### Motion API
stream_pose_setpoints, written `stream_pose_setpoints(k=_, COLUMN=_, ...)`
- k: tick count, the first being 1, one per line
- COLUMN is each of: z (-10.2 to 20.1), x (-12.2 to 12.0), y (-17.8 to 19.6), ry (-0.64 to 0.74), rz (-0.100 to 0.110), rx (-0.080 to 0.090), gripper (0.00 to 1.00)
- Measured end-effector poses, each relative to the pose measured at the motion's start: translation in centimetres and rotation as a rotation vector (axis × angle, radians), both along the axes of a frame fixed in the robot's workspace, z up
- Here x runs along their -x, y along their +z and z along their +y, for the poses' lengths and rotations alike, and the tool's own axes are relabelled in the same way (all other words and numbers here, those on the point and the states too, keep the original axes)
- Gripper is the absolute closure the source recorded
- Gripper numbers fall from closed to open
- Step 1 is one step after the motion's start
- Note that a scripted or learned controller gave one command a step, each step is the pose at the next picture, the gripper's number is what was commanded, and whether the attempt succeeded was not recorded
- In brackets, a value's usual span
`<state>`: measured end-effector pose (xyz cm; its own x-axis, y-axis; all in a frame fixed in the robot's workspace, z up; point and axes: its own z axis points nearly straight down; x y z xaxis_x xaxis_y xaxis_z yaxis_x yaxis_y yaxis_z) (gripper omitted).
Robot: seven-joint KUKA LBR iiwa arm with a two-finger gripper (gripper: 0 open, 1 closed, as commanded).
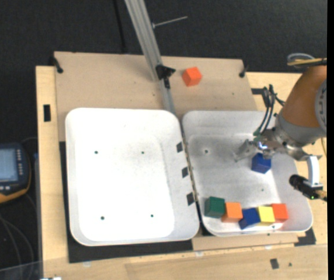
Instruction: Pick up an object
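Two shallow white plastic bins sit side by side on the pale wooden surface [114, 86]: the left bin [126, 174] and the right bin [214, 139], their inner rims touching along the middle. The grey arm with its orange band [304, 101] reaches in from the right and hangs over the right bin's upper right part. Its end effector [259, 149] points down just above a small dark blue cube [261, 164], which lies on the bin floor right below the wrist. Whether the end effector is wide or narrow cannot be told, because the wrist and cables cover it, and nothing shows the blue cube being gripped.

Five more small blocks line the near wall of the right bin, close together in a row: a green cube [215, 206], an orange cube [233, 210], a blue block [249, 217], a yellow cube [266, 214] and an orange-red cube [279, 212]. One loose orange cube [191, 76] rests on the wooden surface beyond the bins, near a slanted metal rail [146, 34] that rises from the gap between them. Left of the bench lies a handheld pendant with a lit screen [0, 167].
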<state>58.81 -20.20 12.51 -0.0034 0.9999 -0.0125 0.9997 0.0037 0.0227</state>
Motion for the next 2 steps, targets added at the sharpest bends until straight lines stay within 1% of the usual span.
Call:
stream_pose_setpoints(k=1, z=7.5, x=2.1, y=10.9, ry=0.003, rz=0.013, rx=-0.011, gripper=0.00)
stream_pose_setpoints(k=2, z=0.5, x=5.4, y=11.4, ry=-0.009, rz=0.021, rx=-0.008, gripper=0.00)
